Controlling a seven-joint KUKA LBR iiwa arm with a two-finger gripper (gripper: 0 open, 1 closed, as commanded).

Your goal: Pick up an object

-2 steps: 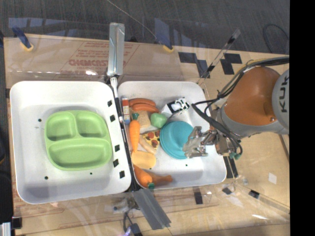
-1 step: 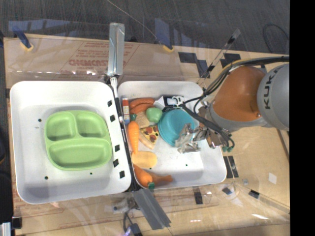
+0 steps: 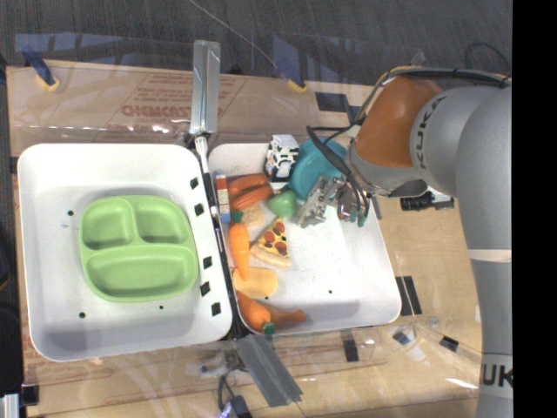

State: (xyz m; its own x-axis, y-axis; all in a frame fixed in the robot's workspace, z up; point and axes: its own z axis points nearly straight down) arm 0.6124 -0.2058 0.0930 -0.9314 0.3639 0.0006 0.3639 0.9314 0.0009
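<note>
The toys sit heaped along the left side of the right bin (image 3: 374, 296): a pizza slice (image 3: 275, 240), a long carrot (image 3: 239, 249), a hot dog (image 3: 250, 190), a green piece (image 3: 283, 203), a black-and-white cow toy (image 3: 281, 155) and a teal bowl-like thing (image 3: 312, 165) toward the far wall. The gripper (image 3: 315, 205) hangs just right of the green piece and above the pizza slice, close beside the teal thing. From here I cannot tell whether its fingers are spread or closed, nor whether anything sits between them. The right half of that bin's floor is bare white. The left bin (image 3: 52, 312) carries a green divided plate (image 3: 137, 247). The arm (image 3: 452, 146) reaches in from the right, its orange band (image 3: 392, 124) bent over the bin's far right corner.
</note>
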